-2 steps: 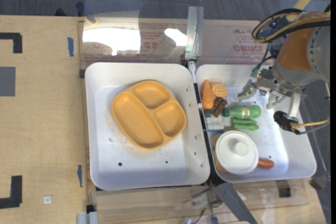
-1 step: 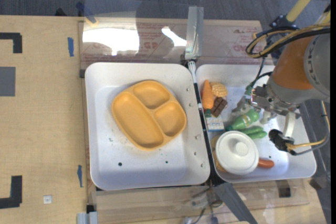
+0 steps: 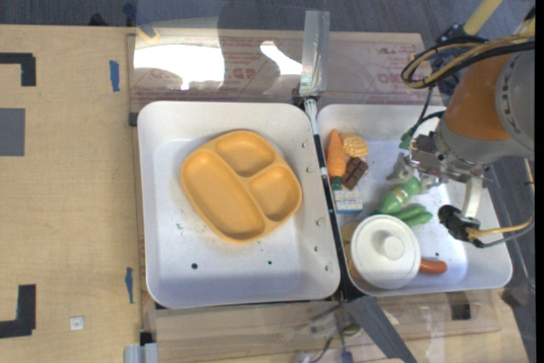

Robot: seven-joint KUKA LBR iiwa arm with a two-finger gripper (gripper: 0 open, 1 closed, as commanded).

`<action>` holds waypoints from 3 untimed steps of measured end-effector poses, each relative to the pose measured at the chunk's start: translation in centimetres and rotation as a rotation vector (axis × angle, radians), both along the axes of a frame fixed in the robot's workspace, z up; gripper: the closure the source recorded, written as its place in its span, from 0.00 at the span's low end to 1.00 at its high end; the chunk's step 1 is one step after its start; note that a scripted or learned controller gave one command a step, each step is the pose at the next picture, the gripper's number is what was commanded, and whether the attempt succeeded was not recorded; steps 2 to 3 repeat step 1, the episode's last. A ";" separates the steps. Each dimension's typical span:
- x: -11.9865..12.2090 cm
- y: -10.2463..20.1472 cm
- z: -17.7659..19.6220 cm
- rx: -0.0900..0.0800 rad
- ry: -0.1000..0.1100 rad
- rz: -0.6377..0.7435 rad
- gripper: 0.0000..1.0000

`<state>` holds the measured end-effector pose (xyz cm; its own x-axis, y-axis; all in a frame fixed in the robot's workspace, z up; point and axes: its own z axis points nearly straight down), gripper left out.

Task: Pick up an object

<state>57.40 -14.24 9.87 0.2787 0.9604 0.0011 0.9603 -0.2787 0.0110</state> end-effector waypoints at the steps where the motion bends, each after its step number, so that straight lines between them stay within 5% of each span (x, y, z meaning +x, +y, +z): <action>1: 0.1 9.0 11.5 0.005 0.001 0.003 1.00; 3: 0.1 9.0 11.5 0.005 0.001 0.003 1.00</action>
